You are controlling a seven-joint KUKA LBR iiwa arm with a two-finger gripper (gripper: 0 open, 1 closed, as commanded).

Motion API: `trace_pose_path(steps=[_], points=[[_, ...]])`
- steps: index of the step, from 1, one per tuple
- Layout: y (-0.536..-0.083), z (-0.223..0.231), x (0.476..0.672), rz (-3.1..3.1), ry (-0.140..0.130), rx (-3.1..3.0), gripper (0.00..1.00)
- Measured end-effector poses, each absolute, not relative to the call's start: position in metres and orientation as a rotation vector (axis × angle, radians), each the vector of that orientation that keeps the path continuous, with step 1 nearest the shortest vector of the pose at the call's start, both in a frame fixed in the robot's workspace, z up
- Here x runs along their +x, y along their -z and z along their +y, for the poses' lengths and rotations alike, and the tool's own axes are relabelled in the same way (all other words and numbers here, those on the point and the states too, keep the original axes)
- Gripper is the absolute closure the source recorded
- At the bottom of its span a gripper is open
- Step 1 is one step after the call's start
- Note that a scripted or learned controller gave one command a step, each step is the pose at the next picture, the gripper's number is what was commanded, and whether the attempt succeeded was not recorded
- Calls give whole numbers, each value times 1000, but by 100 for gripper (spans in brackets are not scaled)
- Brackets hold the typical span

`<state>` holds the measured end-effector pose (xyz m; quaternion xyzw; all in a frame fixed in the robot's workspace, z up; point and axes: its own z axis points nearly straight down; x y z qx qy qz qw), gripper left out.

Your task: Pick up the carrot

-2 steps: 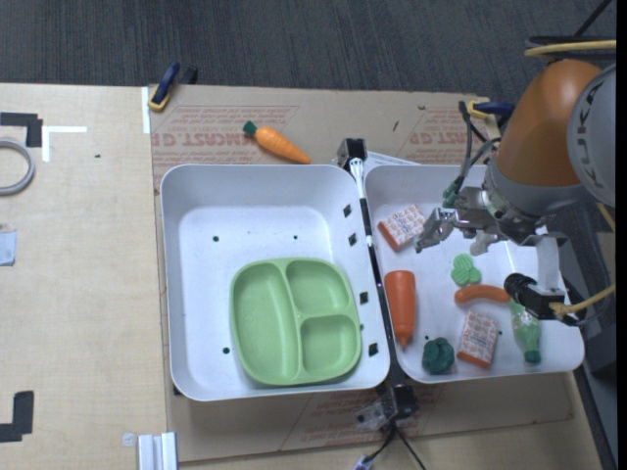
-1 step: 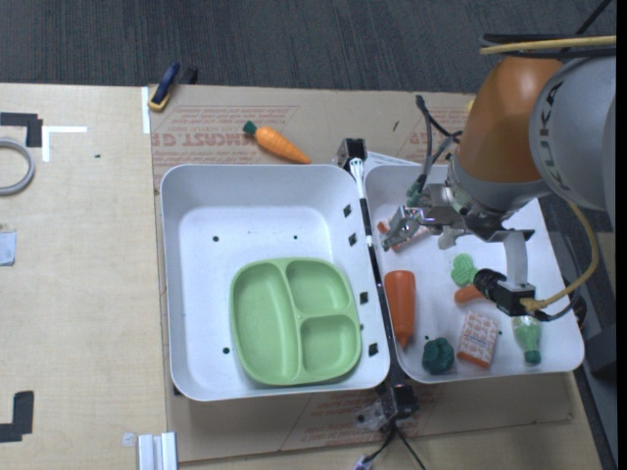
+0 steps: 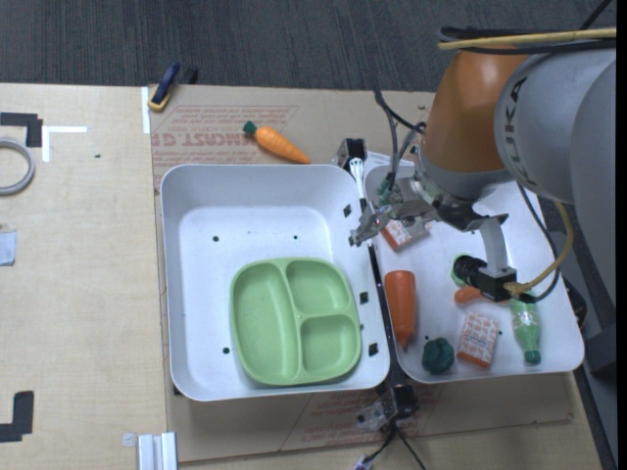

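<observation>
Orange with a green top, the carrot [image 3: 277,143] is seen on the bench beyond the left bin's [image 3: 176,262] far edge, so the approach is judged unfinished: the gripper [image 3: 370,221], its state not discernible, is held at the right bin's [image 3: 509,204] far-left corner and must be carried over there.

A dark grey carpeted floor [image 3: 216,23] runs along the far side, beyond the pale wooden counter [image 3: 78,292]. A flattened brown cardboard sheet [image 3: 211,130] with red printing lies on the counter, and black tape marks [image 3: 22,125] sit at its far-left part. The light is even and soft.
</observation>
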<state>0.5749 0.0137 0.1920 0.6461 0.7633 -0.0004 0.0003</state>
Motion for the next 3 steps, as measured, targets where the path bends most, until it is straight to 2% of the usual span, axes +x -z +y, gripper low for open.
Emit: trace_pose_path(steps=[1, 2, 3], points=[[-200, 1, 549, 2560, 1, 1821, 0], [-276, -43, 579, 2726, 0, 1556, 0], [-192, -8, 571, 2808, 1, 1407, 0]])
